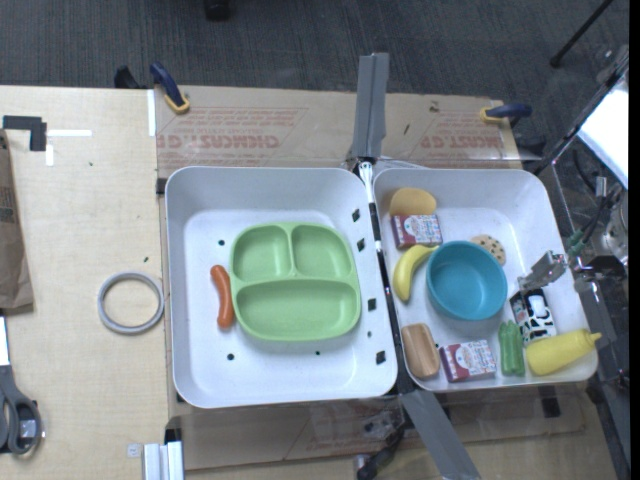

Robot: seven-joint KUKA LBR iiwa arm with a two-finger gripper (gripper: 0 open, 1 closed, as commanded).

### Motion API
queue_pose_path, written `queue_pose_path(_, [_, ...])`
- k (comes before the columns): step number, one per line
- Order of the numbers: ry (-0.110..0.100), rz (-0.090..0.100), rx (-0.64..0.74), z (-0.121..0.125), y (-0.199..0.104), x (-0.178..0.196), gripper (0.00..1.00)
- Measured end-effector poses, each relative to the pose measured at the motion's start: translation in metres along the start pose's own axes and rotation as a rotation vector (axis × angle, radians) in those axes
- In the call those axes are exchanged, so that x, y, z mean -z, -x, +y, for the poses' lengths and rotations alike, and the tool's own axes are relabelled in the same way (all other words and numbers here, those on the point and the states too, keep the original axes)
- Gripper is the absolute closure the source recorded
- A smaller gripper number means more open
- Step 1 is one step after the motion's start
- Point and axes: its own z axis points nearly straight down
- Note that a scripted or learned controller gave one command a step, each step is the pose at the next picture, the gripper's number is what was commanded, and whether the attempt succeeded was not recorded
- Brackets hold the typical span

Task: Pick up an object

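Observation:
The right bin (540, 193) holds several toy foods: a blue bowl (466, 280), a banana (408, 271), a yellow bun (412, 201), two small red-and-white cartons (416, 230) (468, 360), a cookie (490, 248), a hot dog bun (420, 350), a green pickle (511, 349), a yellow mustard bottle (560, 352) and a black-and-white carton (535, 315). A grey metal piece that looks like my gripper (545, 268) pokes in over the right rim, just above the black-and-white carton. Nothing is seen held in it.
The left bin (190, 268) holds a green divided plate (295, 281) and an orange sausage (223, 295). A grey tape ring (131, 302) lies on the bench to the left. A grey post (371, 103) stands behind the bins' shared wall.

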Motion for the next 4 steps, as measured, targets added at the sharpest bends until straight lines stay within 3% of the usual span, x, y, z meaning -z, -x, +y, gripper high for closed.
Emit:
queue_pose_path(1, [0.001, 0.006, 0.146, -0.007, 0.016, -0.110, 0.00])
queue_pose_path(2, [0.003, 0.002, 0.143, -0.006, 0.017, -0.102, 1.00])
queue_pose_path(3, [0.010, -0.004, 0.173, 0.031, 0.022, -0.116, 1.00])
queue_pose_path(4, [0.001, -0.001, 0.142, 0.042, -0.017, 0.014, 1.00])
